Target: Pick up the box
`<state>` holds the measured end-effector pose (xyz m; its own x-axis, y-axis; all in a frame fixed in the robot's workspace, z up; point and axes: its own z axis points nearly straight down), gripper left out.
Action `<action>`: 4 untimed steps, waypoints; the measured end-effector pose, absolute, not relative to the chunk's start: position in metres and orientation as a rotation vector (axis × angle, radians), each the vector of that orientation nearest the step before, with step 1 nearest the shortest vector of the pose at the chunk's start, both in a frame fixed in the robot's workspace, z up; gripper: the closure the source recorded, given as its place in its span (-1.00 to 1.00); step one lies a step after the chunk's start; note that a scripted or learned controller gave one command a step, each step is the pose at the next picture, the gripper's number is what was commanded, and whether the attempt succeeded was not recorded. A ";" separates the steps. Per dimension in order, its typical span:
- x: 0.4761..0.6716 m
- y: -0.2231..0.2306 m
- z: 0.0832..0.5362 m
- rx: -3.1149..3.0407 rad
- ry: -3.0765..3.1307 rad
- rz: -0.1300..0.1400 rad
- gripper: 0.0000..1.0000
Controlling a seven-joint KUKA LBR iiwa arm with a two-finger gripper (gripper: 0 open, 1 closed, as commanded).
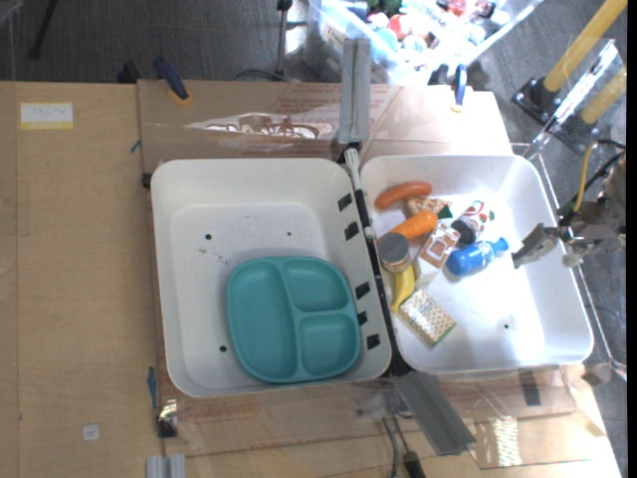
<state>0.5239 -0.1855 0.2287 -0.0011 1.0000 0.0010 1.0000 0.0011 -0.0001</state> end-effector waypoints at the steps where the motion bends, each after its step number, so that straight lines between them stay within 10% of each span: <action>1: 0.516 -0.110 0.134 -2.139 -2.300 0.000 -1.00; 2: 0.486 -0.095 0.097 -2.067 -2.388 -0.021 -1.00; 3: 0.585 -0.166 0.185 -1.800 -2.582 -0.003 -1.00; 4: 0.548 -0.111 0.099 -2.010 -2.414 0.000 -1.00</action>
